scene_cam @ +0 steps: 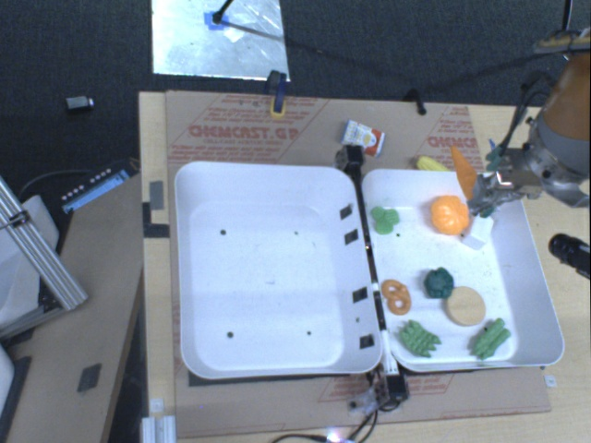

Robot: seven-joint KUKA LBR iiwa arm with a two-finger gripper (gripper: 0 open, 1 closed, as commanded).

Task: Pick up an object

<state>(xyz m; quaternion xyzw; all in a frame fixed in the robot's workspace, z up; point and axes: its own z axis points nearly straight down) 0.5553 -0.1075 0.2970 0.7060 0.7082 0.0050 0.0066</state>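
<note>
my tool [487, 197] hangs over the right bin [545, 335] near its far right edge, its opening impossible to tell, with the orange ball [450, 215] just beside it at eight o'clock.

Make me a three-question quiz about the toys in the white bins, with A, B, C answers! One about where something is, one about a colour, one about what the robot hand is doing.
1. Where are the toys?
A. right bin
B. left bin
C. floor

2. What colour is the round fruit near the gripper?
A. blue
B. orange
C. pink

3. The pretzel is:
A. in the gripper
B. lying on the bin floor
C. on top of the tan disc

Answers: 1 A, every toy sits in the right bin. 2 B, it is plainly orange. 3 B, it lies flat, apart from the gripper and disc.
</note>
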